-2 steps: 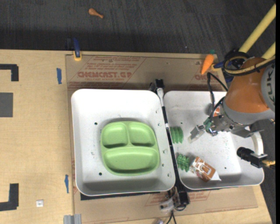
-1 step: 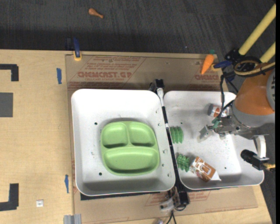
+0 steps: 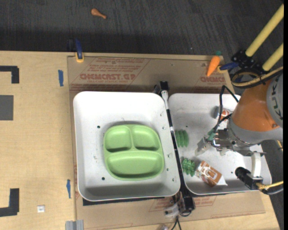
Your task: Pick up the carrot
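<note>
The carrot (image 3: 213, 65), small and orange with a green top, lies on the brown bench board behind the far edge of the right bin (image 3: 198, 101), outside both bins. My gripper (image 3: 208, 140) hangs low over the middle of the right bin, well in front of the carrot and apart from it. The grey wrist with its orange band (image 3: 254, 112) reaches in from the right. Nothing shows clearly between the gripper's tips.
In the right bin lie a ribbed green piece (image 3: 182, 138), a darker green leafy piece (image 3: 188, 167) and an orange-and-white packet (image 3: 209, 173). The left bin (image 3: 85, 134) holds a green divided plate (image 3: 133, 150). A small orange scrap (image 3: 98, 13) lies on the dark floor.
</note>
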You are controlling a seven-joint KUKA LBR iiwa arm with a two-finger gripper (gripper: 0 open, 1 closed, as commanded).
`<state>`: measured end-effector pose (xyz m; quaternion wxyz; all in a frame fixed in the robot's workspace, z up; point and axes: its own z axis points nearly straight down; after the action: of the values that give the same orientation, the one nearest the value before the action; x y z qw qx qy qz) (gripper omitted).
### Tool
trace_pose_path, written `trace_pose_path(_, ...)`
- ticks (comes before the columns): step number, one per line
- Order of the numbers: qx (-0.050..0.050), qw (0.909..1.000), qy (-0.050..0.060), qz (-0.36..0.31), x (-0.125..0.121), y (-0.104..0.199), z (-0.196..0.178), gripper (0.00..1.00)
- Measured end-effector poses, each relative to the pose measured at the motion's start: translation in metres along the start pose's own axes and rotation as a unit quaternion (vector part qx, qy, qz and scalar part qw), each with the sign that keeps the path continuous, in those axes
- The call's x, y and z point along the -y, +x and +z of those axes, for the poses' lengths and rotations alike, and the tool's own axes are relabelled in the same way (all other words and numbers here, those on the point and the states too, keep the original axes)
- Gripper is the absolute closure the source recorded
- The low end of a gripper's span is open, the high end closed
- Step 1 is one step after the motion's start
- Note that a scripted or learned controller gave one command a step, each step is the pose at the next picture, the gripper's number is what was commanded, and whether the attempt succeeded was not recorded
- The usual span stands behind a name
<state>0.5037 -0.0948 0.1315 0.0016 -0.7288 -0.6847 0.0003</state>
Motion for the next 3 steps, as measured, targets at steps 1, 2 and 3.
trace_pose_path(1, 0.0, 0.9882, 0.001, 0.153, 0.024, -0.002, -0.004, 0.0)
trace_pose_path(2, -0.003, 0.9987, -0.002, 0.05, 0.019, -0.051, 0.042, 0.0)
trace_pose_path(3, 0.0, 0.972, -0.005, 0.235, 0.02, -0.036, 0.042, 0.0)
